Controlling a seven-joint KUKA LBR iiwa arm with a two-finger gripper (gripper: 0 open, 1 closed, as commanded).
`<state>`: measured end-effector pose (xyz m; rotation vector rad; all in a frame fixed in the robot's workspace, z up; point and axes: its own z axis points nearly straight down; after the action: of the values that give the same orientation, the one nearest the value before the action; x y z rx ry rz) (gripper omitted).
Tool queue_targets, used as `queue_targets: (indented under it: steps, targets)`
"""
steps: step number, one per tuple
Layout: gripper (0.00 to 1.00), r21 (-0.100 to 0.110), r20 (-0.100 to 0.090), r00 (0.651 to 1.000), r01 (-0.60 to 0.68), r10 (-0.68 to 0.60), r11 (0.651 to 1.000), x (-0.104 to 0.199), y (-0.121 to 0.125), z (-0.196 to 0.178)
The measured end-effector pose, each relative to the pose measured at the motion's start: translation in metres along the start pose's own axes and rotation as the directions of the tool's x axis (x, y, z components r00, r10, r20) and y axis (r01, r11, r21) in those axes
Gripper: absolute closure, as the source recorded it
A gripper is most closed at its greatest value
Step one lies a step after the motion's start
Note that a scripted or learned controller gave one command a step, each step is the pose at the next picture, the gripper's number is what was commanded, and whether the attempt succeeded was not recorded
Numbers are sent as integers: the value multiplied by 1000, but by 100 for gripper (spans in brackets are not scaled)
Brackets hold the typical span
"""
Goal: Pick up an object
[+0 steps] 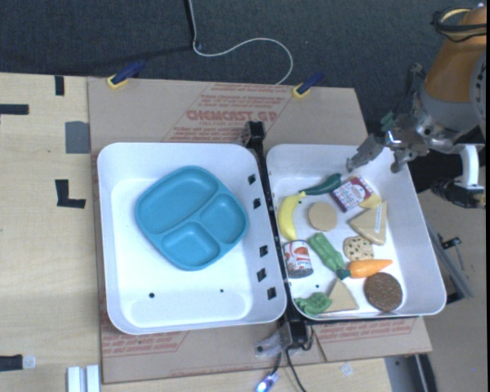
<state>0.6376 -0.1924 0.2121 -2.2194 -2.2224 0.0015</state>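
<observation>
White plastic bins sit side by side on a sheet of cardboard (220, 113) laid over the bench. The left bin (118, 219) holds a blue divided plate (191, 216), tilted a little and lying toward the middle of the bin.

The right bin (416, 243) carries a scatter of toy food. A yellow banana (287, 216) lies near the left wall, with a dark green pepper (320, 186) curving just above it. Beside them sits a round tan biscuit (322, 216) and a small red and white packet (351, 193). A wedge of cheese (373, 224) rests toward the right wall, with a spotted cookie (358, 247) just below it. An orange carrot (369, 267) lies near the cookie, touching the end of a green pod (327, 252) that runs slantwise through the middle. A small can (298, 259) with a red label lies near the left wall. Along the front edge are a leafy green piece (314, 304), a pale triangle slice (340, 296) and a brown round patty (383, 291).

The arm (453, 72) comes in from the right, and the gripper (379, 153) hangs over the upper right corner of the right bin, above the packet and apart from it. Its two fingers are spread, one slanting toward the bin's middle and one nearer the rim, with nothing between them.
</observation>
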Motion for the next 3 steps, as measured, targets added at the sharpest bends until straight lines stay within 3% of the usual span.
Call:
queue_targets:
  steps: [1,2,3]
  targets:
    - [0,-5,5,1000,3,-3,1000,49,-18,130]
    - [0,-11,14,1000,-7,7,1000,87,-66,125]
    - [100,-3,6,1000,-4,4,1000,88,-66,117]
